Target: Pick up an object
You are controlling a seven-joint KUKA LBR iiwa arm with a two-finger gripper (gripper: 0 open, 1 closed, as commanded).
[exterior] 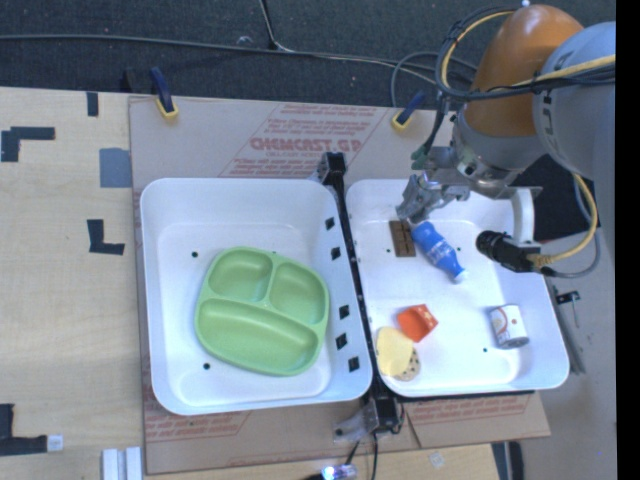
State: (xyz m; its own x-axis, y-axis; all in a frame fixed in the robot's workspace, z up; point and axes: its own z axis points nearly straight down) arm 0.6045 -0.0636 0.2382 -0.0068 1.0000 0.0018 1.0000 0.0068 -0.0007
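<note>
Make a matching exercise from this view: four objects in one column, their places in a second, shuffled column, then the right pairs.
Objects:
1. green divided plate
2. blue bottle
3. small can
4. orange packet

Places:
A. right bin, near its right wall
B. left bin
C. right bin, just below the gripper
D. right bin, beside the yellow round piece

Pairs: 1-B, 2-C, 3-A, 4-D

Pale wooden tabletop (60, 298) with black tape marks, a brown cardboard sheet (290, 138) clamped over it, dark carpeted floor (150, 18) beyond the sheet's far edge, crossed by thin cables (262, 8).
</note>
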